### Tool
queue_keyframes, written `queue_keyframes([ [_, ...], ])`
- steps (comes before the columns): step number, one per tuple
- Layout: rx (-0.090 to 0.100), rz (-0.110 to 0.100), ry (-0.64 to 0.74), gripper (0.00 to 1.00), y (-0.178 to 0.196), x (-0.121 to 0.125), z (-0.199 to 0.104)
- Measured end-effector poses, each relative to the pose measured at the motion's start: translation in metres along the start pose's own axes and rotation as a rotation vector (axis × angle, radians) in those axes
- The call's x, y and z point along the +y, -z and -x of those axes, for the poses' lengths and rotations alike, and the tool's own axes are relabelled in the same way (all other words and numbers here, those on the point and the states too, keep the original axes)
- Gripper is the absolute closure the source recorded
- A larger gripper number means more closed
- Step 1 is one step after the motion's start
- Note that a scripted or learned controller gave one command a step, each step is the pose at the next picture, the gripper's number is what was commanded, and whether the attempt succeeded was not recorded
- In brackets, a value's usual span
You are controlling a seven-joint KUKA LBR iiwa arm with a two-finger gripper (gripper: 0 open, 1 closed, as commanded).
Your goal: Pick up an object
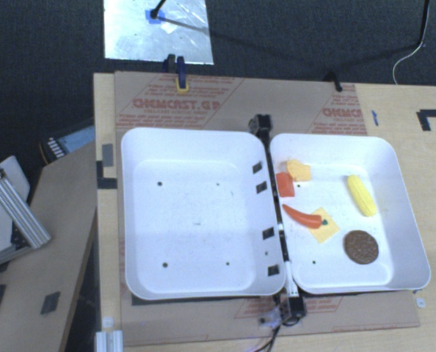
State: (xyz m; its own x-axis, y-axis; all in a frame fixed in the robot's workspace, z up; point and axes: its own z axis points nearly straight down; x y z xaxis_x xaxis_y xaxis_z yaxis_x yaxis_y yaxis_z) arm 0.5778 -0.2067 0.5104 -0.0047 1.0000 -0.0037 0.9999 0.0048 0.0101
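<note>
Wooden bench (225, 97) with two white bins, right bin (401, 196) holding corn cob (362, 194), brown disc (361, 246), red chili (303, 215)

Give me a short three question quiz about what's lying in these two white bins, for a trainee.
1. True or false: the corn cob lies in the left bin.
2. Which item lies nearest the right bin's front edge? A) brown round patty B) red chili pepper C) corn cob
3. Fill in: the chili pepper's tip rests on a ____ cheese slice.

Key: 1 false; 2 A; 3 yellow.
</note>
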Motion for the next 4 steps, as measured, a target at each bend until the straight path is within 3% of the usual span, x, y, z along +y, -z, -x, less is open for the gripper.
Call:
queue_keyframes([
  [1,0.001,-0.003,-0.004,0.00,0.028,-0.032,0.000],
  [2,0.002,-0.006,-0.003,0.00,0.025,-0.031,0.000],
  [3,-0.001,-0.001,0.001,1.00,0.037,-0.030,0.000],
  [4,0.000,-0.002,0.001,0.00,0.037,-0.031,0.000],
])
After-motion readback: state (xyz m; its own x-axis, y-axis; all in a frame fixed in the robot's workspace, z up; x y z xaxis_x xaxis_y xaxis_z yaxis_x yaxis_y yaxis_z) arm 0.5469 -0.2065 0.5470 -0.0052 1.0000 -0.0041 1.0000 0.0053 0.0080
